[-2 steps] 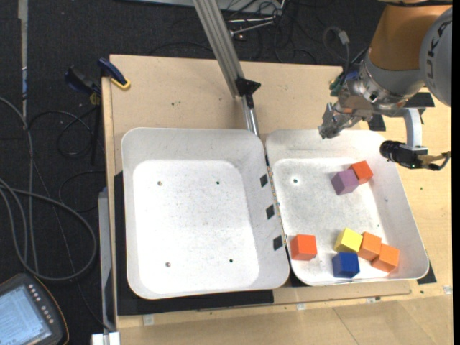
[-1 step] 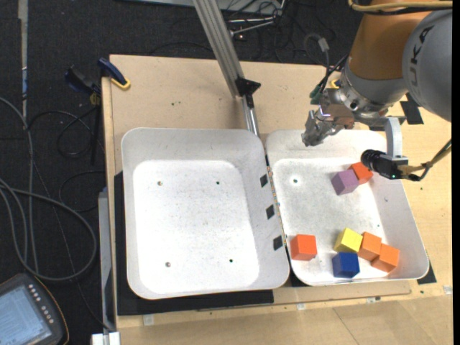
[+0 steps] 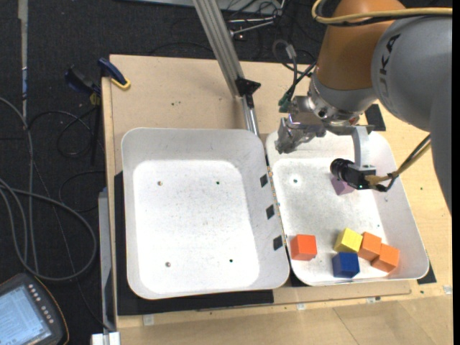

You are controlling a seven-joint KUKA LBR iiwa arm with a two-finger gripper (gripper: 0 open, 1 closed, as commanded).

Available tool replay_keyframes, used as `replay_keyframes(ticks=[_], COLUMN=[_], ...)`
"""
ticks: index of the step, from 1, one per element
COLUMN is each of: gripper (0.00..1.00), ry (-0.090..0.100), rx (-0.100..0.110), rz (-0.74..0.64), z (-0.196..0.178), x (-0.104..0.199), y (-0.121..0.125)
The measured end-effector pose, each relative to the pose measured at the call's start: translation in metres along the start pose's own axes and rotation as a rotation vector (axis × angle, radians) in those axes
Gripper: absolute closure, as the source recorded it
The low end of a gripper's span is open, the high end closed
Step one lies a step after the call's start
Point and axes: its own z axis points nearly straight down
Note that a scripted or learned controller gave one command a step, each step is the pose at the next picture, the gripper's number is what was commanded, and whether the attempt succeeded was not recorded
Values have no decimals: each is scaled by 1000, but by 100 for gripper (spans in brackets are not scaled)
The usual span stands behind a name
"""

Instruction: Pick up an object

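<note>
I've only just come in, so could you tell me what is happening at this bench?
The grey arm with the orange band reaches in over the right bin, its gripper near that bin's far left corner. Nothing shows in it. The blocks lie along the bin's near edge: an orange block, a yellow one, a blue one and two more orange. A small purple piece lies mid-bin.

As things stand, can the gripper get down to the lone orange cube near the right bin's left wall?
Probably yes. The orange cube sits apart from the other blocks with bare floor around it, and the gripper hangs over the same right bin. The nearby wall could crowd one finger.
</note>
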Motion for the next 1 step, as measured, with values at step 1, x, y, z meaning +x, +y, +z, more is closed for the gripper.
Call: replay_keyframes(ticks=[1], gripper=[100], ry=[-1], rx=[0], rz=[1], z=[-4], x=[46], y=[-23])
